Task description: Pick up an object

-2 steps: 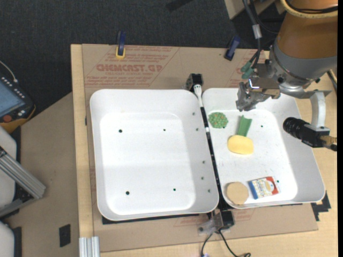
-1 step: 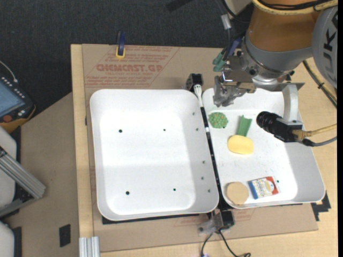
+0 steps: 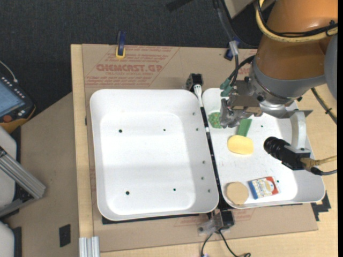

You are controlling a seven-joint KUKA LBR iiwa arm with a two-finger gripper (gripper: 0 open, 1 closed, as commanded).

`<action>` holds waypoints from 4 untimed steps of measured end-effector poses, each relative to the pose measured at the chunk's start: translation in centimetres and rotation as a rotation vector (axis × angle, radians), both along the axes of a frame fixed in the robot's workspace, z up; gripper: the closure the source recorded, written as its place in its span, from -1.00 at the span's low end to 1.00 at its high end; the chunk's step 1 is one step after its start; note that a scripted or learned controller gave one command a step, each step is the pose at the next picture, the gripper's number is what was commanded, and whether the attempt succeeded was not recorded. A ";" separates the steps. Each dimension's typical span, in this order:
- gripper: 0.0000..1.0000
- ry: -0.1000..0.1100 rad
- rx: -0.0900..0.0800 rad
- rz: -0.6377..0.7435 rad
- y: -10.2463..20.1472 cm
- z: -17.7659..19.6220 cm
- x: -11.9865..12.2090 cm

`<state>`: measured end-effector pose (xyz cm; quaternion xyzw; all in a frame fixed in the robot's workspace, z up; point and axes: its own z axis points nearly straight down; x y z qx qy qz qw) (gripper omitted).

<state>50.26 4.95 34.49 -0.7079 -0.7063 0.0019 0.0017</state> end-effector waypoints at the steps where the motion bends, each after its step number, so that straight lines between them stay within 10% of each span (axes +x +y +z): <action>1: 1.00 -0.003 0.000 0.003 0.4 0.2 -0.7; 2: 1.00 -0.006 -0.001 -0.004 -4.9 1.3 -2.0; 4: 1.00 -0.011 0.003 0.009 5.1 7.0 -1.8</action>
